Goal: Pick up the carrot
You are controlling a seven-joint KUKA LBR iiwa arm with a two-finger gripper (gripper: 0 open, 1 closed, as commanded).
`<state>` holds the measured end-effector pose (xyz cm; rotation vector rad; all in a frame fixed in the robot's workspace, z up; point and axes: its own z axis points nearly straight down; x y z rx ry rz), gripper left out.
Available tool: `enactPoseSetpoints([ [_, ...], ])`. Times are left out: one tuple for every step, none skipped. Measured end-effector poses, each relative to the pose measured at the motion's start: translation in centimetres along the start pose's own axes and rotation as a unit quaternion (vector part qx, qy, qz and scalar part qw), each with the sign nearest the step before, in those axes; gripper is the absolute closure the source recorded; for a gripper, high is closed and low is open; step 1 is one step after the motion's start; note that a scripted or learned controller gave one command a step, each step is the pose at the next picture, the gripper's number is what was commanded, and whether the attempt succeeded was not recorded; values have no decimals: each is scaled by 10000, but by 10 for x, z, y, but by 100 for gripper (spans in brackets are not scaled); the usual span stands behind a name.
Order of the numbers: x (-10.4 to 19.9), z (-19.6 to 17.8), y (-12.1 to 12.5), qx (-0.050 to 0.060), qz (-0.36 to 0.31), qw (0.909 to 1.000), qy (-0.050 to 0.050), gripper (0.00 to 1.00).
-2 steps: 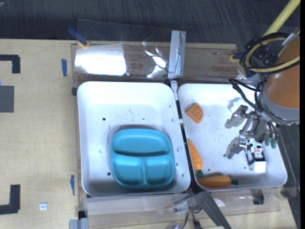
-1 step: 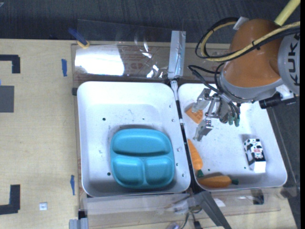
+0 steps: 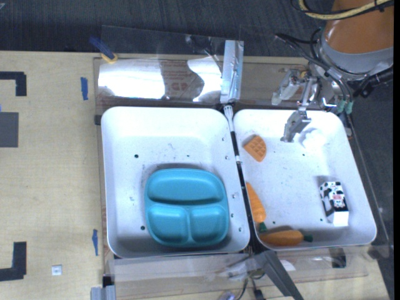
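- A carrot [image 3: 282, 236] lies flat along the near wall of the right bin [image 3: 359, 186], its length running left to right, close to the near left corner.
- A second orange piece [image 3: 255, 204], long and thin, lies against the right bin's left wall, its near end just beside the carrot's left end.
- A black-and-white cow-patterned toy [image 3: 335, 200] sits near the right wall of the same bin, well apart from the carrot.
- A teal divided tray [image 3: 186, 206], with one long compartment and two smaller ones, fills the near middle of the left bin [image 3: 125, 142].
- A waffle-like orange piece [image 3: 255, 147] lies in the far left part of the right bin.
- The pincer [image 3: 294, 129] hangs over the far part of the right bin, well away from the carrot; whether it is spread or pressed together I cannot tell.
- The counter [image 3: 50, 167] extends to the left of the bins, pale wood with dark tape marks.
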<state>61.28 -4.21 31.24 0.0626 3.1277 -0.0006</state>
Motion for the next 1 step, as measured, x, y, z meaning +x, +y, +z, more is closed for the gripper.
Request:
enactPoseSetpoints([
  [6,-21,56,-13,-703,9975,11,0],
])
